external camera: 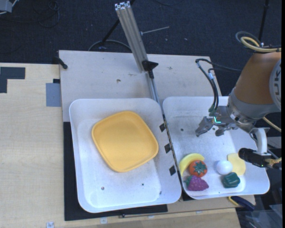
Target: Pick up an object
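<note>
We see the gripper [210,128] hovering over the bare upper part of the right bin [180,109], its fingers spread apart and grasping nothing. The toy foods lie near the bin's front edge: banana [189,159], tomato [198,168], grapes [197,183], white ball [223,166], green pepper [231,180]. A yellow plate [124,140] sits in the left bin [80,127].

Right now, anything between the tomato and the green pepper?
Yes, camera view: the white ball lies between the tomato and the green pepper.

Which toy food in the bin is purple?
The purple grapes, at the bin's front edge below the red tomato. The others are yellow, red, white or green.
</note>
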### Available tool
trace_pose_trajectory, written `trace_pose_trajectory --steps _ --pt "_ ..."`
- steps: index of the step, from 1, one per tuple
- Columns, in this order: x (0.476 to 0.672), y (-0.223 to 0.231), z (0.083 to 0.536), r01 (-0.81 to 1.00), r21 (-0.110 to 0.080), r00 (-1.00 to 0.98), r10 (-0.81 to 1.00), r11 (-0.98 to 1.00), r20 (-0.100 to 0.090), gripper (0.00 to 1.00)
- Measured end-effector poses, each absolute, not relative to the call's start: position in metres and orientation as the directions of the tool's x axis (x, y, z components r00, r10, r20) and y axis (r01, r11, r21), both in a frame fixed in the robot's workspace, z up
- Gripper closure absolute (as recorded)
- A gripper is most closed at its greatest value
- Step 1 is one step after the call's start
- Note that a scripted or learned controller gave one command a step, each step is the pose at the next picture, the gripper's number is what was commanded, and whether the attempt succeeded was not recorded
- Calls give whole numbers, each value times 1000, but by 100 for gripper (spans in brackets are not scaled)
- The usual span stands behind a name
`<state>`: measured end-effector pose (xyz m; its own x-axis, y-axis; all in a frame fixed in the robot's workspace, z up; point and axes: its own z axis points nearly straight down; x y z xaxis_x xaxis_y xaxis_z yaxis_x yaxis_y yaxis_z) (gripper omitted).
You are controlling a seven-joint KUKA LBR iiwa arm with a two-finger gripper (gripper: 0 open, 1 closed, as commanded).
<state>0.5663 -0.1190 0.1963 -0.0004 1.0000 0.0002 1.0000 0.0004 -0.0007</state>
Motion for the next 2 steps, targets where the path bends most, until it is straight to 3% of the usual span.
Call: trace_pose_trajectory --steps 1,2 --pt "566 -119 196 1000 -1 0 1000 0 0 0" --pt "566 -125 136 1000 -5 -1 1000 1 0 0"
